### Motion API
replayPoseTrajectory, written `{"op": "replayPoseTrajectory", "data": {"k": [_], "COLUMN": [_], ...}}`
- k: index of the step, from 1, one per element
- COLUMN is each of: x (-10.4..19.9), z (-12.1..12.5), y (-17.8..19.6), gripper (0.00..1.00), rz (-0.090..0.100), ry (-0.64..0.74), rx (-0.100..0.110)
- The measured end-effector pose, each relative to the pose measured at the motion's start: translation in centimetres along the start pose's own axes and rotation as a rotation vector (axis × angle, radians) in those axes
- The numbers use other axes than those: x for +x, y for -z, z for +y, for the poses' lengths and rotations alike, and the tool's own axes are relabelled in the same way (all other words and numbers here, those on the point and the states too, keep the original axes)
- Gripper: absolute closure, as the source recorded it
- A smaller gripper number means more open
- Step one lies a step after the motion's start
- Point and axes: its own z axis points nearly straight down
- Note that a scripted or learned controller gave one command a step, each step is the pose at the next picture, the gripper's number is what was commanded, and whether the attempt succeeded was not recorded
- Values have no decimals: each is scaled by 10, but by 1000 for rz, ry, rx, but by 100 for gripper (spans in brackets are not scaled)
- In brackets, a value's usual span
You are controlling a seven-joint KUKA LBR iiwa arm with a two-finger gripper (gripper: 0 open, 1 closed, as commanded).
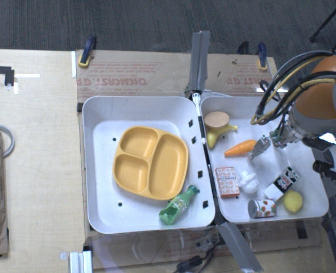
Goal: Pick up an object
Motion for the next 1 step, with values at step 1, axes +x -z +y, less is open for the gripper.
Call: {"op": "replayPoseTrajectory", "data": {"k": [1], "x": [28], "z": [24], "y": [0], "gripper": [0], "rz": [-1], "ry": [49], "rx": [-1]}}
